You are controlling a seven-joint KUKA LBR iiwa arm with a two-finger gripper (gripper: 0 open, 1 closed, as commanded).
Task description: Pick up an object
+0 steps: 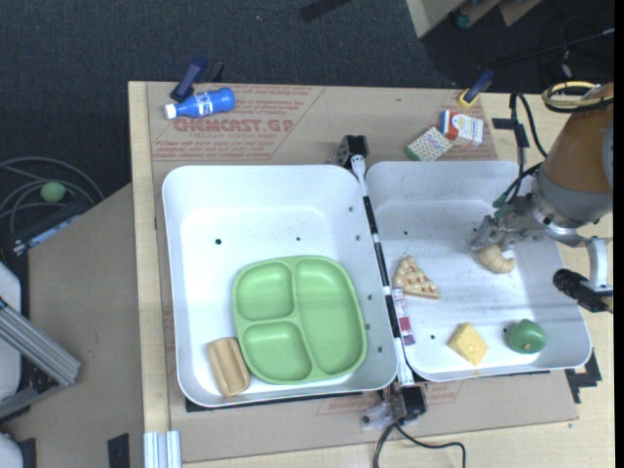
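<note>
Wooden bench [283, 125] under two white bins. Nearest the gripper [492, 242], directly beneath: pale beige object [495, 258], seemingly touched, grip unconfirmed, finger state impossible to tell. Farther off: pizza slice [415, 278], yellow cheese [469, 344], green apple [526, 336]. Lift not yet done.
</note>
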